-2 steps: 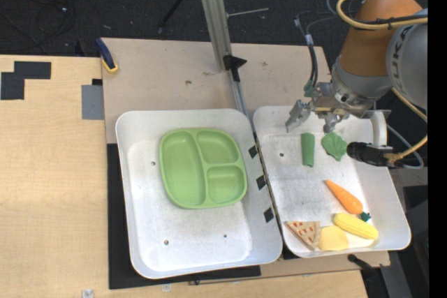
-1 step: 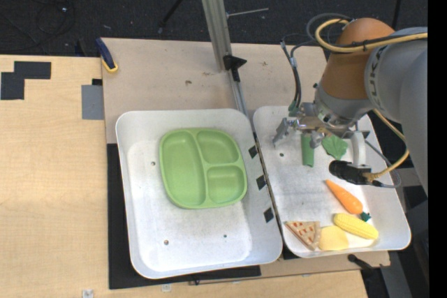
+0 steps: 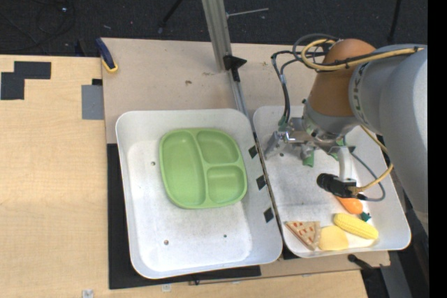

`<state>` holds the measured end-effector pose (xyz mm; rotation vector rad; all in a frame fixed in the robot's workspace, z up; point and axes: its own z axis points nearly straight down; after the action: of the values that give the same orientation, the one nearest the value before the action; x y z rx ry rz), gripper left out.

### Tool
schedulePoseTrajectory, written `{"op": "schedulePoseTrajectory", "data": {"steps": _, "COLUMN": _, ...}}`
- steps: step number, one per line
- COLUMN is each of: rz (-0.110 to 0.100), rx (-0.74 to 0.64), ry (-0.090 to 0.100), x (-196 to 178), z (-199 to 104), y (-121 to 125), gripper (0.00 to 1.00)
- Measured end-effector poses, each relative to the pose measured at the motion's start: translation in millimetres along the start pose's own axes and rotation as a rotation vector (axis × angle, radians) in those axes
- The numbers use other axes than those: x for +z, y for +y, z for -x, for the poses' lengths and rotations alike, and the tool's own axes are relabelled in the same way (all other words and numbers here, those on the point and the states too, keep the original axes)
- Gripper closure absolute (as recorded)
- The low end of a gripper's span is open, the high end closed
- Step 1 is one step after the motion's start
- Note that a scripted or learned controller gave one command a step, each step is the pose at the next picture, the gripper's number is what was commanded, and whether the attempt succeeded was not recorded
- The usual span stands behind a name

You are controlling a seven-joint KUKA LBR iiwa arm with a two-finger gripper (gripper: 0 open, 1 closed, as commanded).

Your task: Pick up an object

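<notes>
- Over right bin (image 3: 391,237), upper half: gripper (image 3: 307,150) hanging low above white floor, grey arm (image 3: 398,87) with orange band (image 3: 342,77) reaching in from right.
- Claw spread: cannot tell; fingers hidden among wrist hardware and cables. Nothing seen between them.
- Near front edge of same bin: toy corn cob (image 3: 356,227), yellow, lying flat; toy carrot (image 3: 350,205) just behind it, orange; pizza slice (image 3: 304,232) at front left; pale yellow piece (image 3: 334,240) touching corn cob and pizza slice.
- All four well apart from gripper.
- Left bin (image 3: 140,234): green divided plate (image 3: 203,168), three compartments, resting flat toward back.
</notes>
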<state>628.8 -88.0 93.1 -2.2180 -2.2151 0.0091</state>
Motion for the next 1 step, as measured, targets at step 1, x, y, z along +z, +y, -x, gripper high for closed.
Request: {"op": "schedulePoseTrajectory", "data": {"steps": 1, "rz": 0.004, "rx": 0.004, "ry": 0.0, "x": -13.8, "z": 1.3, "y": 1.3, "gripper": 1.0}}
